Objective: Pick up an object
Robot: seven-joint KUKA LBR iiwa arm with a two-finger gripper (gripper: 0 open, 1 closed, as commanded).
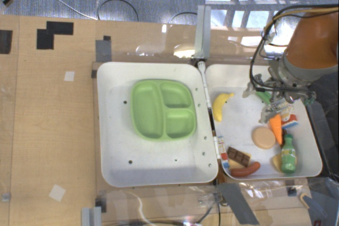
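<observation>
Just below the claw [276, 105], a carrot [276, 127] is lying unlifted in the right bin [238, 114]; nothing is being held; finger spread cannot be told; pick outstanding.

Bright, even overhead light. Glare washes the clear panel [238, 13] behind the right bin [238, 114] and the bench edge beside it. A soft shadow lies along the left bin's [114, 114] near wall. Focus is slightly soft throughout, with coarse grain.
</observation>
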